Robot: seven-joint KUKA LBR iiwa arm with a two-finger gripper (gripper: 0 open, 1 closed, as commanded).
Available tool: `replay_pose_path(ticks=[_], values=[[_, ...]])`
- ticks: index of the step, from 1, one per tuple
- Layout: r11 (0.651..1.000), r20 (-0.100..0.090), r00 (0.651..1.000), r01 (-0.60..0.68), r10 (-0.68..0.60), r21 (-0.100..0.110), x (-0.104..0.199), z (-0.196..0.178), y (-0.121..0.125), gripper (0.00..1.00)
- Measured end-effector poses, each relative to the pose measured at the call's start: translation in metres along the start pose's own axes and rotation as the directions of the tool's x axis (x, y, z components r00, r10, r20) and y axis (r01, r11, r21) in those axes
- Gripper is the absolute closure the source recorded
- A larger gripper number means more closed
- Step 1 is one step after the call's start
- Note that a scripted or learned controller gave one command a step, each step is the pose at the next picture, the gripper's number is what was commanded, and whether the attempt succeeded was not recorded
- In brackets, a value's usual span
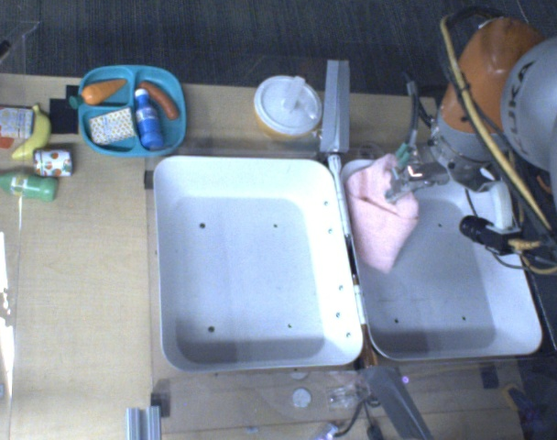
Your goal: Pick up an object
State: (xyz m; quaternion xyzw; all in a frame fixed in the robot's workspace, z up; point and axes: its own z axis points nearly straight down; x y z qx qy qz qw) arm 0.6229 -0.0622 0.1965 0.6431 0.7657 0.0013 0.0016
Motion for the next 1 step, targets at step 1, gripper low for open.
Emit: replay_pose_path(ticks=[1], values=[[0.995,0.000,0.995,-0.105,0.105,0.003,0.0125,0.0124,-0.0157,1.00]])
